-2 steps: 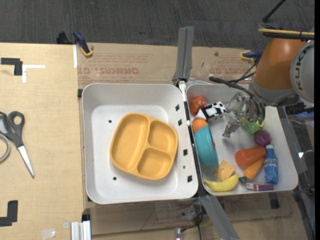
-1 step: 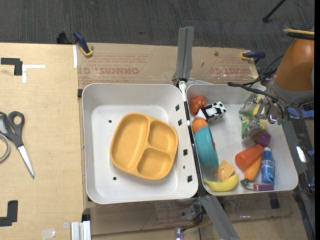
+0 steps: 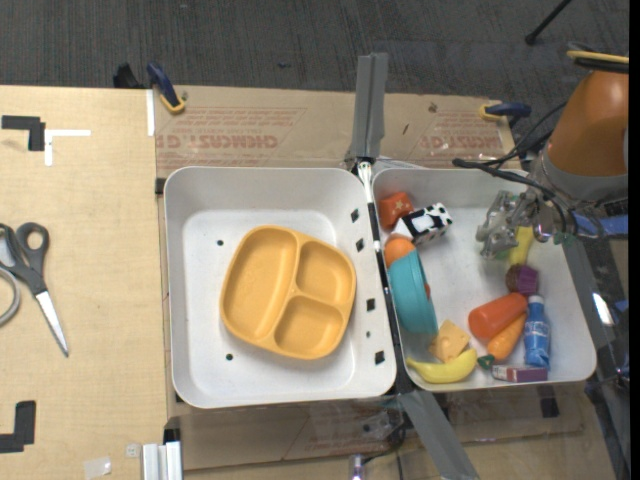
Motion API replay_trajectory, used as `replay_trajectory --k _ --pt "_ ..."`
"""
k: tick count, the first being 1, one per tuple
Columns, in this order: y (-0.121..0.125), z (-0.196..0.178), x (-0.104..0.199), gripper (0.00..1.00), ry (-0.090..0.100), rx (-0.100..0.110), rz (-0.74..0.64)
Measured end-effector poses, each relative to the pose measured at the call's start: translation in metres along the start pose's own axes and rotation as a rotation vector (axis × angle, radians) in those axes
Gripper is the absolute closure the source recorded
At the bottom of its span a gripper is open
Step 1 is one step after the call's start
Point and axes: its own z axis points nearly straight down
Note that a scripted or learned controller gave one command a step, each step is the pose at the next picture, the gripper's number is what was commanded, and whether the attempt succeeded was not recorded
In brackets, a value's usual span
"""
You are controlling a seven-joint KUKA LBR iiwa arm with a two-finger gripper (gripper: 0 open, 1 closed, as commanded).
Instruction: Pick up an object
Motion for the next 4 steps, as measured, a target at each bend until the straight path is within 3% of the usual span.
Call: replay_trajectory --k 1,2,3,4 --pt "0.0 0.0 0.0 0.0 0.0 0.0 0.0" --pt "0.0 -0.011 -0.002 1.0 -0.008 0.001 0.0" --pt "0.0 -0.011 -0.002 0.0 -0.007 0.001 0.0" --pt "0.01 0.011 -0.01 0.0 0.004 0.006 0.077"
